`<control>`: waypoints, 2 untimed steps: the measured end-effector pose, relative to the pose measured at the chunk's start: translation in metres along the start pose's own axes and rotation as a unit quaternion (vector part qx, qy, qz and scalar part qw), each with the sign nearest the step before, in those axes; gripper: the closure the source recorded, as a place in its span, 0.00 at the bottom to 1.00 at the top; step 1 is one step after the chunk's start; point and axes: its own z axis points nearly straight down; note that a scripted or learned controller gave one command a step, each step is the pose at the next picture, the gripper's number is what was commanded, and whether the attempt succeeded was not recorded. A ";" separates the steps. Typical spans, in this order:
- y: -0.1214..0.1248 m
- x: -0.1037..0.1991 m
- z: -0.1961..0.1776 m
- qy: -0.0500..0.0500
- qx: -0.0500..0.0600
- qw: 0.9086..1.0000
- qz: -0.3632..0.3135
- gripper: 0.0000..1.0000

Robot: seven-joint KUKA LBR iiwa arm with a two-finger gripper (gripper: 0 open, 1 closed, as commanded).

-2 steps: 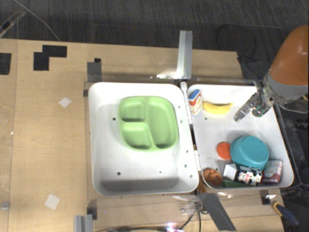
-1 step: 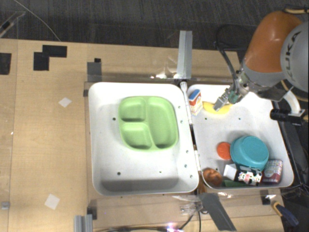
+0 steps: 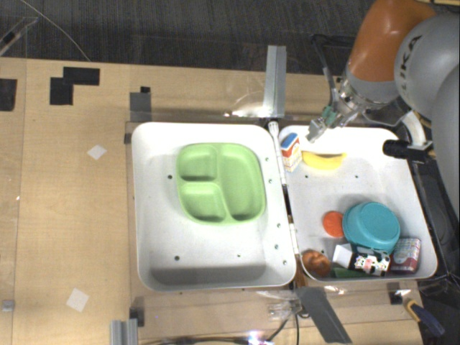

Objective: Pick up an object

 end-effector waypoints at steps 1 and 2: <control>0.013 0.014 -0.047 -0.001 -0.001 0.997 0.081 1.00; 0.015 0.014 -0.058 -0.003 -0.003 0.997 0.077 1.00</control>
